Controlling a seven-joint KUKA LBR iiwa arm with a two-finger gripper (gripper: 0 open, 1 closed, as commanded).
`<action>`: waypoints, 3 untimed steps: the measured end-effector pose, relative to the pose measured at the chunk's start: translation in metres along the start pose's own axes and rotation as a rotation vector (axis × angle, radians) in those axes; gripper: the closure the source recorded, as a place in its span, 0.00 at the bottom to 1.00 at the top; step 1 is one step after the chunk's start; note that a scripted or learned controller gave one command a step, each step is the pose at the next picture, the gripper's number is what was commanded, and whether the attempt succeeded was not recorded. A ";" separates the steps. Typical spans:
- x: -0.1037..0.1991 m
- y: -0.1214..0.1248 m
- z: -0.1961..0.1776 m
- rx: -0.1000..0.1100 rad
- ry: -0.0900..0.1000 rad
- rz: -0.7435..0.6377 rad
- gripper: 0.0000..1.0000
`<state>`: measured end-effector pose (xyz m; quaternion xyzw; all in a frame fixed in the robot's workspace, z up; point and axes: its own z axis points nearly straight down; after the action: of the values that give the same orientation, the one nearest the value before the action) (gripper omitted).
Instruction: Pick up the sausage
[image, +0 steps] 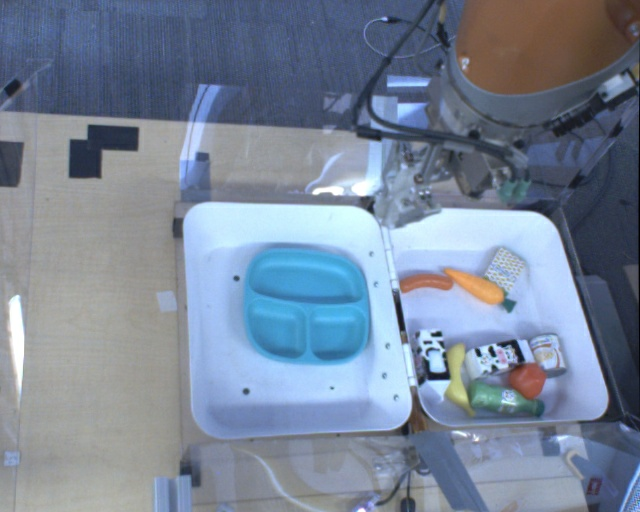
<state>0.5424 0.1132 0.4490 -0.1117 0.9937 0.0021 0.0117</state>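
Spanning the pale wooden worktop (90, 330) are two shallow white bins: the left bin (215, 400) holds a blue three-part plastic tray (305, 305). Below the metal hand (408, 200), whose opening I cannot tell, lies the reddish-orange sausage (426, 283) in the right bin (560, 260), beside an orange carrot (474, 286). Grey carpet (200, 45) lies beyond.

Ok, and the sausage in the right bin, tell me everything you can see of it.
The sausage is a short, smooth, reddish-orange toy link, plastic by its look, with rounded ends. It lies flat and roughly crosswise on the floor of the right bin, near that bin's left wall. Its right end meets or nearly meets the tip of the carrot; I cannot tell if they touch. The gripper is above the bin's far edge, away from it.
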 end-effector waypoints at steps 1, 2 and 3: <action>-0.013 0.008 0.037 -0.004 0.013 -0.608 1.00; 0.007 0.044 0.061 -0.006 0.013 -0.756 1.00; 0.005 0.045 0.047 -0.004 0.001 -0.754 1.00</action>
<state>0.5289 0.1567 0.4015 -0.4698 0.8827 -0.0005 0.0111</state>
